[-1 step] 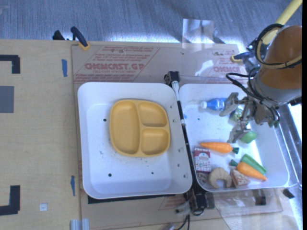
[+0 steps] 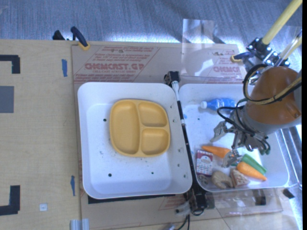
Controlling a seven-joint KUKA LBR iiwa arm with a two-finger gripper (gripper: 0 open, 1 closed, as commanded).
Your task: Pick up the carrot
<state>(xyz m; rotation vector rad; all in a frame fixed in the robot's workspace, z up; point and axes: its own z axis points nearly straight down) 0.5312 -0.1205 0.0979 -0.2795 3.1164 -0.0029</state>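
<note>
Right bin [image 2: 283,176], contents crowded toward its near end: two orange carrot-like pieces, one [image 2: 216,151] lying just left of the claw [image 2: 238,150], the other [image 2: 250,170] with a green top [image 2: 254,161] lying just near and right of it; a small red-and-white packet [image 2: 204,163] touching the left piece on its near side; two brownish lumps [image 2: 229,178] nearest the viewer; a clear bottle with a blue label [image 2: 218,103] at the far end, well apart from the rest. Left bin [image 2: 91,143]: one yellow divided plate [image 2: 139,127]. Arm [image 2: 271,99]: grey with orange band, hanging over the right bin and hiding part of the floor beneath it. Claw state: prongs appear spread and released, nothing visibly between them, though the dark linkage makes this hard to read. Position of task item: the left carrot sits on the bin floor, touching or nearly touching the claw's left prong, beside it rather than between the prongs. Risks, judged: with two similar orange items flanking the claw, a closing grip may take the wrong one or neither; the packet pressed against the left carrot may be dragged or pinched along; a prong landing on top of the carrot may push it away; the tapered, smooth shape may slip out of the grip when lifted.
</note>
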